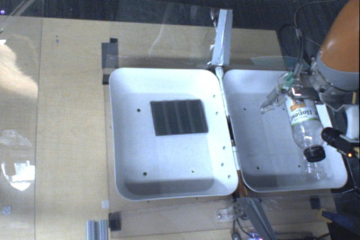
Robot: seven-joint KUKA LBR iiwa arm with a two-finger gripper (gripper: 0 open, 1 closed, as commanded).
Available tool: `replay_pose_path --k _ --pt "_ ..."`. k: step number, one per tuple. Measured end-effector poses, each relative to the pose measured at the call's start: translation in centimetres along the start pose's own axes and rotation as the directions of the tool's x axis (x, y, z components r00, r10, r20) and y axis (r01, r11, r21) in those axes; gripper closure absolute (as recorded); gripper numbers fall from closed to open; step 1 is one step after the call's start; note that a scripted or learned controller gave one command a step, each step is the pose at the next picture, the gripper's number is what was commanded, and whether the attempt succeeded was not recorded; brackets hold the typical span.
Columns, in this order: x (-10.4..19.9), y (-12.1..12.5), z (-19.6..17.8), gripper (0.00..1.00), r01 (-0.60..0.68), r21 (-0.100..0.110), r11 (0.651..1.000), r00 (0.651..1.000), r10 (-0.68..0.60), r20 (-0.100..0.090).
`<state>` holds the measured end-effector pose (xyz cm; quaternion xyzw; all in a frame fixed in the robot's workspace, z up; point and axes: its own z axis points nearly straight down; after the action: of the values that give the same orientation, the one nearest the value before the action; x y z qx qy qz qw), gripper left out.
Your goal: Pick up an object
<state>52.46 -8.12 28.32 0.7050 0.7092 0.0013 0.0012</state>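
Bottle (302,129) lies in right bin (253,137), cap toward camera, just below the hand (287,87) — hand's state I cannot tell — looks empty, light, slick, crushable; best taken across the labelled middle.

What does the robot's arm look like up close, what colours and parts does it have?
From this overhead camera view, the arm comes in at the right as a large rounded orange band, with a grey metal wrist section below it. Under that sits the gripper, thin pale metallic fingers with a small green patch near their base. Thin dark cables loop across the bench behind the arm. A black part juts out lower down.
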Motion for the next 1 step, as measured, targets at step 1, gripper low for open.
replay_pose_path --k 1 --pt "-2.18 2.29 18.84 0.0 0.202 -0.002 0.979 0.979 -0.202 0.0"
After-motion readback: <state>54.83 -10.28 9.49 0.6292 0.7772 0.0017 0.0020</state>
